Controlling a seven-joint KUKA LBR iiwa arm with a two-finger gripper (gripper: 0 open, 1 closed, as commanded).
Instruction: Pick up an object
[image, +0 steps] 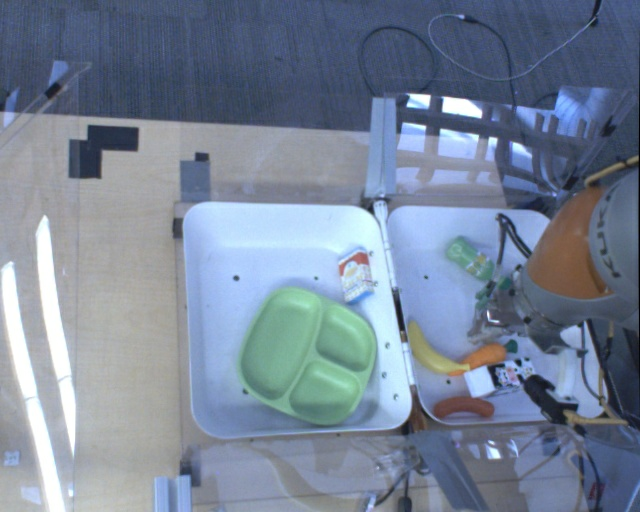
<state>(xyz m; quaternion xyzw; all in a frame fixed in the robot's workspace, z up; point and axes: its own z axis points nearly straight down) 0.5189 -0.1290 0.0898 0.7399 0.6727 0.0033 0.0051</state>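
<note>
1. My gripper (492, 318): lower right of the frame, low over the right bin (430, 260), beneath the orange wrist band. How it stands I cannot tell; the tip is small and dark against clutter, and nothing shows as held.
2. Carrot (484, 355): orange, just below the gripper tip, near the bin's lower middle. Probably a light, stiff plastic toy with a smooth skin; take it across its thick middle, not the tapered end.
3. Banana (430, 355): yellow, curved, touching the carrot's left end. Light, and likely to roll under a pinch.
4. Sausage (463, 407): reddish, at the bin's bottom edge.
5. Green bottle (468, 256): upper middle of the right bin, well apart from the gripper.
6. Left bin (215, 300): holds a green divided plate (308, 355) and a small carton (355, 275).
</note>
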